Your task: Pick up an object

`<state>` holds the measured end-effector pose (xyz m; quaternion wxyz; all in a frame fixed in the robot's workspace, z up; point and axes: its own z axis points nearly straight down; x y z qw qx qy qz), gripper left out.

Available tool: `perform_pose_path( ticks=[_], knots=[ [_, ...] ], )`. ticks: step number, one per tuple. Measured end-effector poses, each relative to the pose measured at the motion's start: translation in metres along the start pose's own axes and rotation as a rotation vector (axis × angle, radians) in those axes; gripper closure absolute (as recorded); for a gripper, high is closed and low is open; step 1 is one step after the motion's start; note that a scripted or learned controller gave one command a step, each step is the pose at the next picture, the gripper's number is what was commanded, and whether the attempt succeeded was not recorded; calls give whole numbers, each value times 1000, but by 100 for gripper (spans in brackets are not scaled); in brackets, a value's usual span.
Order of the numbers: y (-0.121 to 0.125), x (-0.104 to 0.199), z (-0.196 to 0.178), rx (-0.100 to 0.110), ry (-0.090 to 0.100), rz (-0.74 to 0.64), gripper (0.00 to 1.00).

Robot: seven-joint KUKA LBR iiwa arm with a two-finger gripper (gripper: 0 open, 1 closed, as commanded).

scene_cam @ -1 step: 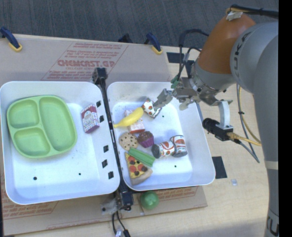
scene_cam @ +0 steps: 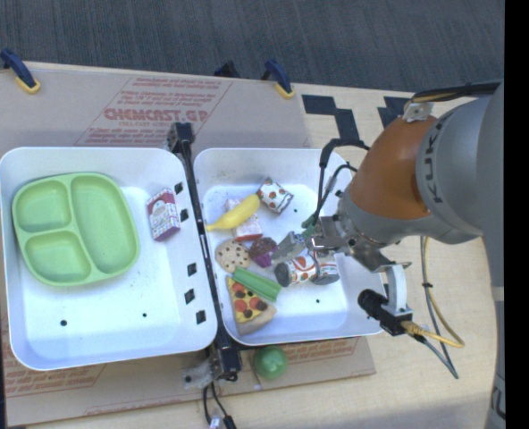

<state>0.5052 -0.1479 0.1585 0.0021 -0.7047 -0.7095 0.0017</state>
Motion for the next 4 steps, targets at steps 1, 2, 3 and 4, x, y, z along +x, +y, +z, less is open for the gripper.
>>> perform_pose_path(
  ticks=[1, 2, 3, 4],
  knots=[
    [83, -36, 67, -1, 0, 0, 0],
    [83, -36, 56, -1, -1, -5, 100],
    [25, -28, -27, -4, 0, 3, 100],
    [-29, -53, -50, -3, 0, 4, 100]
  ],
)
